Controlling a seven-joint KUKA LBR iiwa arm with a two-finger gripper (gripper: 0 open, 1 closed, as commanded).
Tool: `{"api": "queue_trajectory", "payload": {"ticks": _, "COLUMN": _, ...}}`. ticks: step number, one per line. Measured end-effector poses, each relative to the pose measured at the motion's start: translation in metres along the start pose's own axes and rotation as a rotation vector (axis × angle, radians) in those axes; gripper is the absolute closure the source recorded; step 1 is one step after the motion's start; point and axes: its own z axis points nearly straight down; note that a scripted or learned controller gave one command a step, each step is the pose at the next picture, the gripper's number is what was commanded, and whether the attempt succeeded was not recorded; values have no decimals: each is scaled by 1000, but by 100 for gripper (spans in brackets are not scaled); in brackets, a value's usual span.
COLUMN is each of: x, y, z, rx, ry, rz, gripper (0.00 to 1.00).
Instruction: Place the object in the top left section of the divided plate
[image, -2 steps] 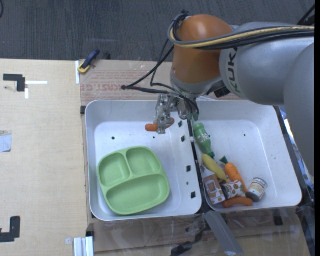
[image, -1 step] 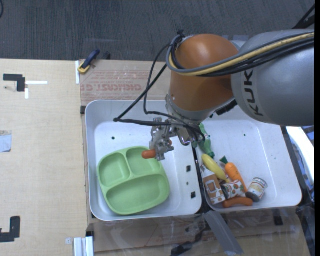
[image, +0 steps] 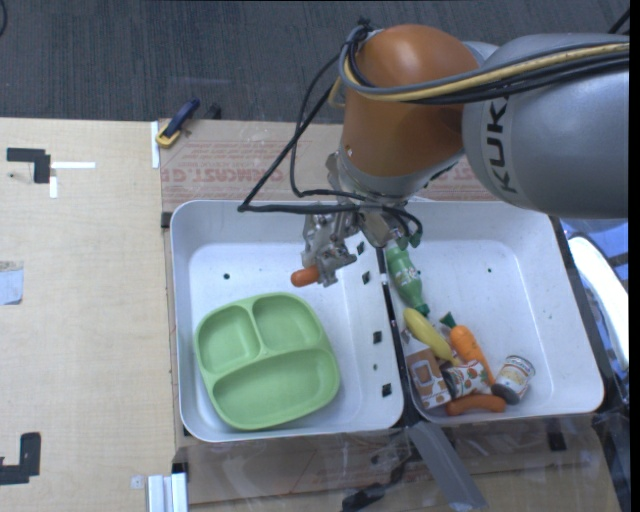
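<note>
One green divided plate (image: 268, 362) sits in the left bin (image: 190, 300), low and left of centre, three sections: two small ones along the top, one big one along the bottom. Top left section (image: 228, 340) is the target and has nothing in it.

Up and right of the plate, a small orange object, looks like a toy carrot or sausage (image: 304, 277), shows at the tip of the gripper (image: 322, 262). It seems pinched at its right end between nearly closed fingers, its left end sticking out free. Long axis runs roughly left-right, slightly tilted. It hangs over bare bin floor, above the plate's top right section (image: 286, 320), not over the target.

Key relation: target section lies down and to the left of the held object, with the plate's top rim between them. My read is the next move needs a shift left and toward the camera, then a drop. Risk: with the long axis crosswise, it could land across the divider ridge or roll into the neighbouring section.

Right bin (image: 540, 250) holds the leftovers: green bottle (image: 404, 275), banana (image: 428, 333), orange carrot (image: 464, 345), small box (image: 428, 378), can (image: 514, 376), all well apart from the plate.
</note>
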Motion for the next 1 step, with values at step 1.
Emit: {"api": "queue_trajectory", "payload": {"ticks": 1, "x": -9, "y": 18, "z": 72, "rx": -1, "ry": 1, "rz": -185, "gripper": 100}}
